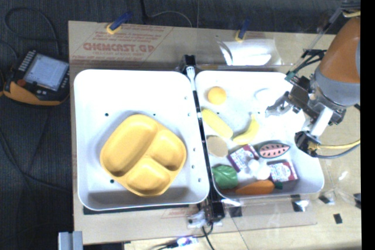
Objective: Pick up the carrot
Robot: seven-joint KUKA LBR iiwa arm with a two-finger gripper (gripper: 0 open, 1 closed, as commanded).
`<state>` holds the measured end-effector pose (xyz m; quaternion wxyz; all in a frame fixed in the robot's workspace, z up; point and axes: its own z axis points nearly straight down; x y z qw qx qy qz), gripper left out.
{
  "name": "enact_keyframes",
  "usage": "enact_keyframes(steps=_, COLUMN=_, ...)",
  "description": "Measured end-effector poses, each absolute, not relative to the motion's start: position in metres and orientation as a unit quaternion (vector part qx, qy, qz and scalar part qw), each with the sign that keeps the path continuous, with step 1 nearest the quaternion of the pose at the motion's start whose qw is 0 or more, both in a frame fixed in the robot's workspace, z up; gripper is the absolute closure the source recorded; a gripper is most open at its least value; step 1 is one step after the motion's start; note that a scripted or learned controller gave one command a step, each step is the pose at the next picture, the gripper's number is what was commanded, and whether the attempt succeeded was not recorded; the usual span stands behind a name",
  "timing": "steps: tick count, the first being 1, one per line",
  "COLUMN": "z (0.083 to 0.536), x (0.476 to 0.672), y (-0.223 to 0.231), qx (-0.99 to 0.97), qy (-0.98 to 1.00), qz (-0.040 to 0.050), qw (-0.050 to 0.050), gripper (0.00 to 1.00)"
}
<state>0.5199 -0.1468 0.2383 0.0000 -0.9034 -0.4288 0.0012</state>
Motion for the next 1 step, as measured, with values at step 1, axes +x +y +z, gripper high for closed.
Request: enact_keyframes(steps=1, z=0.1942, x=0.5759, y=-0.0735, qx=-0.942, qy=-0.335, qz=0.0015, qw=0.001, gripper=0.00)
